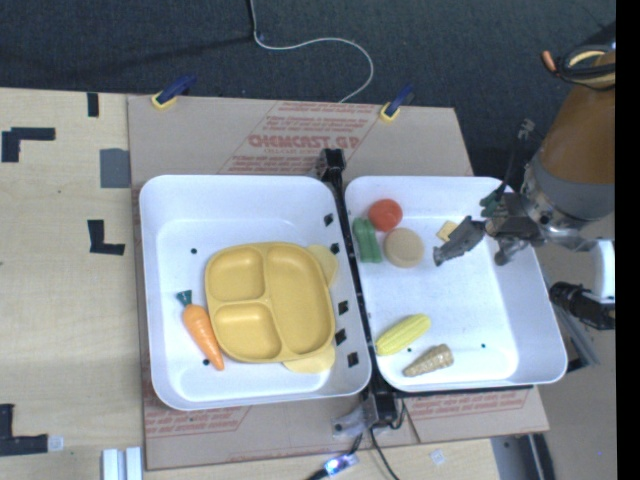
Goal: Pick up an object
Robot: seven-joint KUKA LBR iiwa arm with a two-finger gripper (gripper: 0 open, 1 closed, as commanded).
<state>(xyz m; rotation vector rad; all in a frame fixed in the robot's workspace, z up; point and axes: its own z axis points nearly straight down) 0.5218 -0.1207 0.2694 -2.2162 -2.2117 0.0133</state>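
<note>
My gripper [458,241] hangs over the right bin [520,298], in its upper middle part, just right of a beige round piece [405,248]. A red tomato [385,213] and a green vegetable [366,241] lie beside that piece near the bin's left wall. A yellow corn cob [402,334] and a tan cone-shaped piece [428,360] rest near the front of the same bin. A small yellowish bit [447,231] shows at the gripper's tip; I cannot tell what it is.
The left bin [170,218] holds a yellow divided plate [270,301] and an orange carrot [202,334] along its left side. The arm's orange band [585,138] and wrist stand over the right bin's far right edge. A white cable [320,43] lies behind the bins.
</note>
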